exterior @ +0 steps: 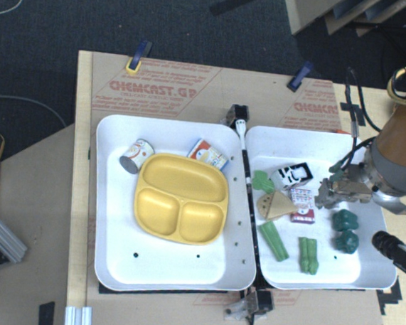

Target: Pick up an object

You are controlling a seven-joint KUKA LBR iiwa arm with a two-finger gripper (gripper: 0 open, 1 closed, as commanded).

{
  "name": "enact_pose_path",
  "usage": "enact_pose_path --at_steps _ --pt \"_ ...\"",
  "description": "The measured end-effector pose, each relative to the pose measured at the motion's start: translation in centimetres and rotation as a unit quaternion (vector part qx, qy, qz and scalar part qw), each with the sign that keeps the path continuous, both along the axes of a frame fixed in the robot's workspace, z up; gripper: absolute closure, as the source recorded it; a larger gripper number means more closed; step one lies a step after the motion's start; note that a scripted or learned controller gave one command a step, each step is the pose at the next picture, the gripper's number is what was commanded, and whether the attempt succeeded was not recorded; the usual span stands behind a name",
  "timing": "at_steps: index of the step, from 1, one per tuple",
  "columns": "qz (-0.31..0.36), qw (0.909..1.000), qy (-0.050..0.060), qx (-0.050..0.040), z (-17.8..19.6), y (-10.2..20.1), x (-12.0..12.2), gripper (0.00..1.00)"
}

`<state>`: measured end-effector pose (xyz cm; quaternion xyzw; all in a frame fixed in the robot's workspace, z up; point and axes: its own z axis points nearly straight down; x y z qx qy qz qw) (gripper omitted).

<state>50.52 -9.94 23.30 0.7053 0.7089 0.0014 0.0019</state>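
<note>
One end effector (330, 194) hangs low over the right bin (371, 274), near its middle, at the end of the grey arm (405, 142) reaching in from the right. Whether it is open or closed cannot be told from this angle, and nothing can be seen caught in it.

Just left of it lies a small red-and-white packet (302, 206), with a black-and-white item (294, 174) above that and a tan wedge (277, 206) beside it. A light green piece (262, 182) sits by the bin's left wall. Lower down lie two green sticks, one slanted (274, 241) and one nearly upright (308, 255). Two dark green lumps (345, 231) rest just below and right of the end effector, touching or nearly touching each other.

Across the divide, the left bin (109, 249) carries a yellow divided plate (182, 197) in its middle. A small can (136, 156) lies on its side at the plate's upper left, and a small carton (208, 154) sits at the plate's top edge. Both bins rest on a desk (87, 183) covered in brown board.
</note>
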Motion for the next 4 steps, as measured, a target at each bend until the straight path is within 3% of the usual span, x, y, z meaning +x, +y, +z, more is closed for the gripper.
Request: enact_pose_path --at_steps 2,3,4 --pt "0.001 1.0 0.004 0.0017 -1.4 11.4 0.3 1.0" --pt "0.001 1.0 0.0 0.0011 -0.7 17.2 2.5 1.0" --pt "-0.004 1.0 0.005 0.0003 -1.5 15.4 1.2 1.0"
